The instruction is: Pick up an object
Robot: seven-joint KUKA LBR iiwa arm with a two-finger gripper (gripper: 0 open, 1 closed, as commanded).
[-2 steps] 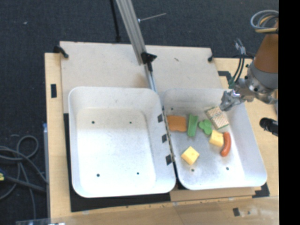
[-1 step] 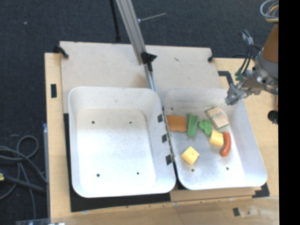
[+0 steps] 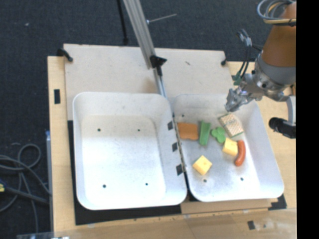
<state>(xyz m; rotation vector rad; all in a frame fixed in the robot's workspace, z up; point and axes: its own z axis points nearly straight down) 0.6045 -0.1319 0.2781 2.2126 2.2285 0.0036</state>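
Note:
The right bin (image 3: 259, 183) holds several toy foods: an orange block (image 3: 188, 131), a green bar (image 3: 204, 133), a small green piece (image 3: 218, 134), a tan speckled cracker (image 3: 231, 125), two yellow cubes (image 3: 202, 165) (image 3: 230, 147) and a red-orange sausage (image 3: 240, 153). My gripper (image 3: 233, 102) hangs over the bin's far right part, just above and behind the cracker. Nothing shows between its fingers.
The left bin (image 3: 82, 133) lies beside the right one, with a divider (image 3: 177, 143) where they meet. A metal pole (image 3: 142, 31) slants up from the bench behind the bins. Cables (image 3: 20, 173) lie on the floor at the left.

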